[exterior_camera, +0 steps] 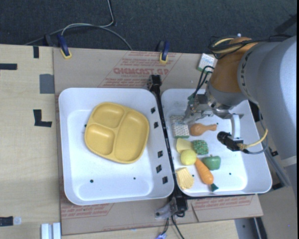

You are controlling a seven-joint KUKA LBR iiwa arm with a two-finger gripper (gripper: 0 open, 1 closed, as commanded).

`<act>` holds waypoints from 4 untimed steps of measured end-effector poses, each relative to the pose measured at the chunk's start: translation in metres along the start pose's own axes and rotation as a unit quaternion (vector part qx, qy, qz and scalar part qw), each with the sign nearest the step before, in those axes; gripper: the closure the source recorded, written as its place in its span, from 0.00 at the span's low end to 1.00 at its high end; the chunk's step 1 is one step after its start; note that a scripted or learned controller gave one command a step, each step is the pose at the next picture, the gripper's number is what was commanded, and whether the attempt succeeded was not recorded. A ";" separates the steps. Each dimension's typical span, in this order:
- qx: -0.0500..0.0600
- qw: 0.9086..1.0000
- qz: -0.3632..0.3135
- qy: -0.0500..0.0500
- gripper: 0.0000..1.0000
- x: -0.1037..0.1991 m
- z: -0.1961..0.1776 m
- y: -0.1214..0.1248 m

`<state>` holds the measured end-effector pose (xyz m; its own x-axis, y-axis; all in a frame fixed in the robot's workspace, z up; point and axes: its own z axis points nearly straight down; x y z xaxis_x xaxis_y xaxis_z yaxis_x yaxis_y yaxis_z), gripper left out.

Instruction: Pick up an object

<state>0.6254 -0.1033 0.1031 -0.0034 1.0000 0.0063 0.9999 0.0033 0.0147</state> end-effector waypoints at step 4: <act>-0.003 1.000 0.002 -0.005 0.00 -0.032 0.011 -0.026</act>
<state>0.5993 -0.1354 0.0920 0.0000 1.0000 -0.0041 0.9998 0.0000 0.0215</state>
